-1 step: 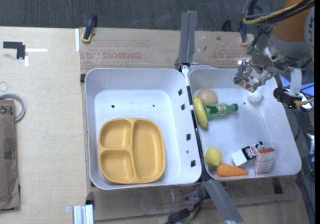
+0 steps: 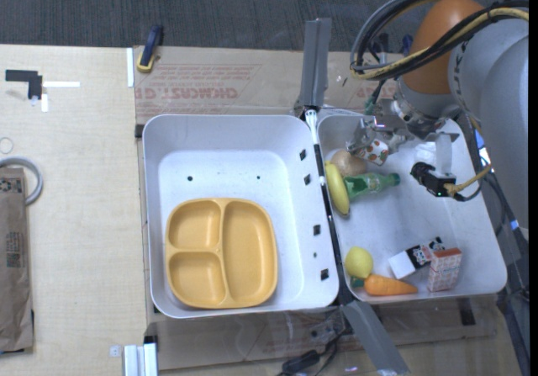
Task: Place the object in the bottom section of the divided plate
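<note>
Camera view: yellow three-section divided plate [image 2: 222, 252].

Red printing runs across the flattened cardboard sheet [image 2: 220, 80] that lies behind the left bin, and it stands upside down to the camera; the letters are too faint and blurred to spell out with any certainty. The brown paper bag [image 2: 14, 261] at the left edge of the tabletop carries small dark print, too small to read. The little carton [image 2: 444, 268] in the right bin shows coloured panels, but no word on it is legible.
</note>
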### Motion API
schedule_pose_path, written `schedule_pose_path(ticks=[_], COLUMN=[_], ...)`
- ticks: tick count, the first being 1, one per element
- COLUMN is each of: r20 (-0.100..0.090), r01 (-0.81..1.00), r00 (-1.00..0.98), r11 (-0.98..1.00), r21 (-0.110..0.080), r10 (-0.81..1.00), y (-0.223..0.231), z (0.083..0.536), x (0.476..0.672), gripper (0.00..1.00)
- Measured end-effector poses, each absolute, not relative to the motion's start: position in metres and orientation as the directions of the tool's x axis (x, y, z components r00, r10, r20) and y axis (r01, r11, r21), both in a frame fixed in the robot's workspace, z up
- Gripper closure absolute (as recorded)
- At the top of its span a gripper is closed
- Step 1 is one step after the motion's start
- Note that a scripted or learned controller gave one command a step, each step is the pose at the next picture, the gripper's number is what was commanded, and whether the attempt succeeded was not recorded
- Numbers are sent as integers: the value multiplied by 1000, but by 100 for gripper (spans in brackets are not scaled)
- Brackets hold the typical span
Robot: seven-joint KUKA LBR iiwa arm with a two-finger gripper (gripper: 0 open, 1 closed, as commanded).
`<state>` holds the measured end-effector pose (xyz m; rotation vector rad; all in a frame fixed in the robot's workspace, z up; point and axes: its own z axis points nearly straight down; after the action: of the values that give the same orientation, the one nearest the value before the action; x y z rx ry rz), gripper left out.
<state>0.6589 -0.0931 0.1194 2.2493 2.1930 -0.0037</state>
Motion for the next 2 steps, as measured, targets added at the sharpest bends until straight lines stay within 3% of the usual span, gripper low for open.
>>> schedule_pose_path(ticks=[1,2], r20=[-2,0], r01=[992,938], r00=[-126,-346], r11=[126,346], r21=[-2,-5], r10=[992,938], y=[-24,20], z=[190,189], x=[659,596], gripper=[100,100])
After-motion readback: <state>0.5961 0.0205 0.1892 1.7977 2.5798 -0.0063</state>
